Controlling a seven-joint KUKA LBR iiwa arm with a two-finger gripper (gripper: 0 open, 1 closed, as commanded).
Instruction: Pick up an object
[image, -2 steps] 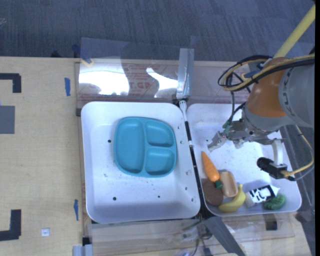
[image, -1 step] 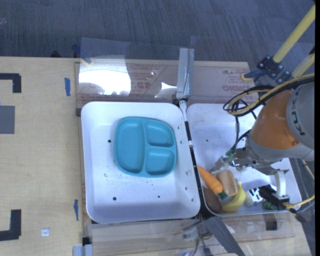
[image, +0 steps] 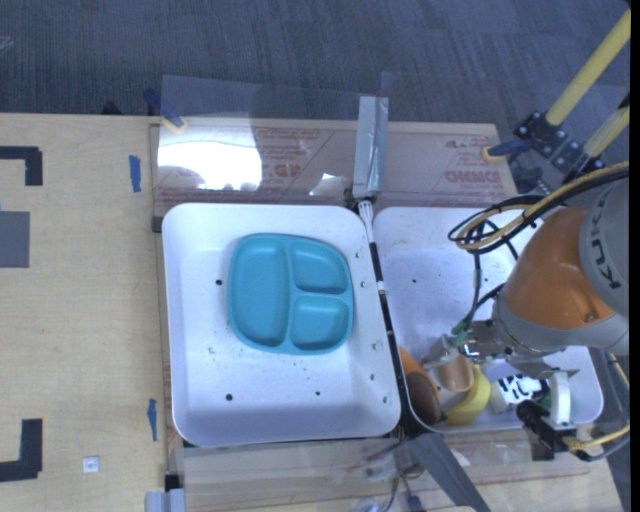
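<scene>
Even, bright overhead light fills the scene. A white glare patch sits on the clear plastic sheet (image: 215, 160) behind the left bin (image: 190, 300). Shadows are soft and short. Focus is moderately sharp, slightly grainy.

Light wooden surface (image: 80, 330) bearing two shallow white plastic bins. Left bin (image: 200, 380): one teal plastic divided tray (image: 291, 293), three compartments, lying flat. Right bin (image: 425, 262): grey arm with orange band (image: 553, 275) reaching over the front corner, beside a yellow rounded object (image: 474, 398) and a brown object (image: 423, 393)
</scene>
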